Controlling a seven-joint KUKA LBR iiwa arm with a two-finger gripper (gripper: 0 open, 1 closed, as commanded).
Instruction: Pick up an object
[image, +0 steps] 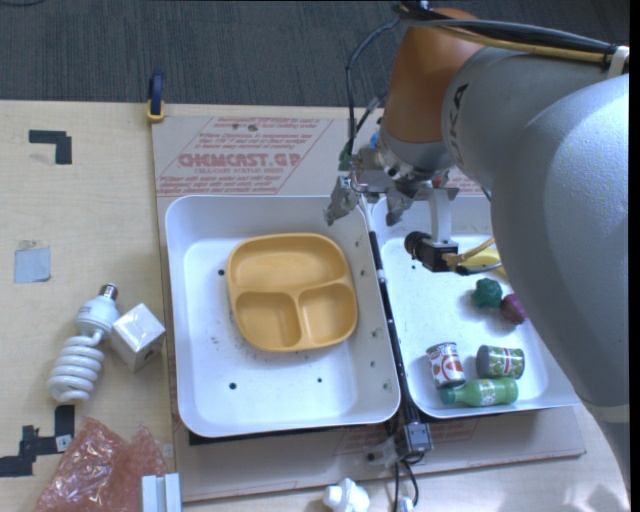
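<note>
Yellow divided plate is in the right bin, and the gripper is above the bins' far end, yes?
Not quite: the camera view shows the yellow divided plate in the left bin, not the right one. The gripper is above the bins' far end, as you said.

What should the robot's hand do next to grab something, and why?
It should probably shift toward the right bin and lower over the small teal object. The gripper hangs open and holds nothing, above the wall between the two bins. The yellow plate in the left bin looks too wide to pinch.
</note>
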